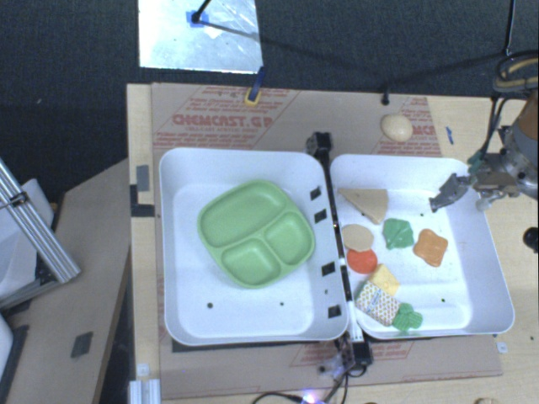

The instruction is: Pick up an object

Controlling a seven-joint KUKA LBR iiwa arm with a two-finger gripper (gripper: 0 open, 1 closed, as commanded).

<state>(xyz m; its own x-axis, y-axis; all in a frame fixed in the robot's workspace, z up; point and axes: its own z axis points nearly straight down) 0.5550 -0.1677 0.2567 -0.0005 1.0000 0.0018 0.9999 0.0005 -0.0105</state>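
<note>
Cardboard sheeting covers the bench, and two shallow white bins sit on it side by side. Nearest the camera, at the front of the right bin, lie a patterned block touching a yellow piece, with a small green lump just beside them. Behind those come a red disc and a tan disc, overlapping, then a green leafy toy and an orange piece close together. Farther back a tan wedge rests near the divider. The left bin holds a green tray with three compartments. Beyond the bins a pale egg sits on the cardboard, and a silver sheet lies farthest off. The gripper hangs over the right bin's back right part, above and apart from the orange piece; nothing sits between its fingers, though whether they are spread or closed I cannot tell. This looks like the approach, with no grasp made. The next move seems to call for settling over one toy, likely the orange piece or leafy toy nearby, and descending squarely so neighbours are not nudged.
</note>
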